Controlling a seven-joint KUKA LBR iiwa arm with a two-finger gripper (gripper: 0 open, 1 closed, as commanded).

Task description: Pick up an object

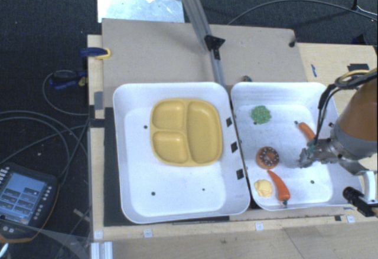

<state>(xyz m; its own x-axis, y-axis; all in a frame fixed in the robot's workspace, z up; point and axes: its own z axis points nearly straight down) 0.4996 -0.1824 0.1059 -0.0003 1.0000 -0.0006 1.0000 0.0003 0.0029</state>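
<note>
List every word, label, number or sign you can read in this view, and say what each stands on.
No text here can be read.
Handheld control pendant: its lit screen shows rows of marks, too small and blurred to read.
Yellow divided plate, white bins, toy foods: no print can be made out.

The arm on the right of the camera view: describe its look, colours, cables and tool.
The arm has a rounded grey body with a broad orange band above the wrist. A black cable and a yellowish one loop over its top, and the black one runs down its left side. At its end sits a small dark grey metallic tool, blocky in shape. No markings or lettering can be made out at this sharpness.
</note>
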